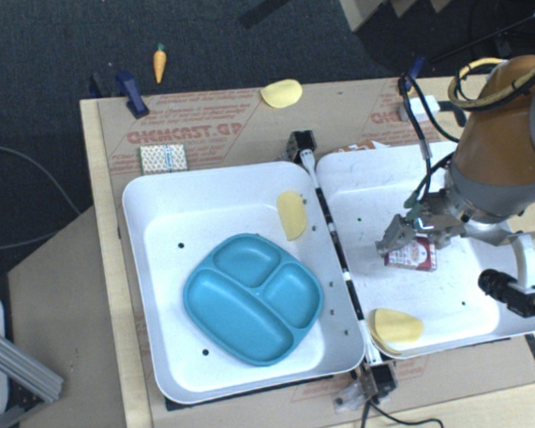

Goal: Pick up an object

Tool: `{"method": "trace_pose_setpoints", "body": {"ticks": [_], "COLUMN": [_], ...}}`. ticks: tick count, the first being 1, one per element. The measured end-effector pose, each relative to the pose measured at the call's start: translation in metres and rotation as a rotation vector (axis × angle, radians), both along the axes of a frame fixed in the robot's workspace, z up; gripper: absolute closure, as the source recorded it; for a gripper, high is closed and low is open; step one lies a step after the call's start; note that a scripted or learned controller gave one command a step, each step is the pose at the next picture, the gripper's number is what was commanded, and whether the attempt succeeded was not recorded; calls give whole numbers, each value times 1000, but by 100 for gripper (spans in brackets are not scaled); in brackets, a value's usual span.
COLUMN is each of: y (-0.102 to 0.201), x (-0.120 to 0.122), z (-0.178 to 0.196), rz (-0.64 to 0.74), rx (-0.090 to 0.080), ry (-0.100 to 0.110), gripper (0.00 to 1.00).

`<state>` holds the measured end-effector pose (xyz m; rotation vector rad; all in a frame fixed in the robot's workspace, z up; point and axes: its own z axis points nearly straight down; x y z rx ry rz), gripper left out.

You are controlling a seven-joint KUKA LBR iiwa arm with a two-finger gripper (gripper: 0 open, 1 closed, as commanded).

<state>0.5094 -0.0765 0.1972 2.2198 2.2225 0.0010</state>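
Your gripper (pixel 403 238) hangs directly over the red-and-white packet (pixel 411 257), lined up for grasping; finger spacing — cannot tell.

A small carrot toy (pixel 160 64) lies on the dark floor beyond the bench, near a blue clamp (pixel 131 93)

Even, bright overhead light; soft shadows, slight blur, mild glare on white bins (pixel 155 219).

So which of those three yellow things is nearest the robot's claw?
The yellow piece at the right bin's front edge, below the gripper. One other lies in the left bin, one outside.
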Motion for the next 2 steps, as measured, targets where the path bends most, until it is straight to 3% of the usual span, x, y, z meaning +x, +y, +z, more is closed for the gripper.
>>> {"method": "trace_pose_setpoints", "body": {"ticks": [1, 2], "y": [61, 121], "x": [66, 54], "z": [-13, 10], "rz": [-1, 1], "rx": [0, 0], "ry": [0, -1], "gripper": [100, 100]}}
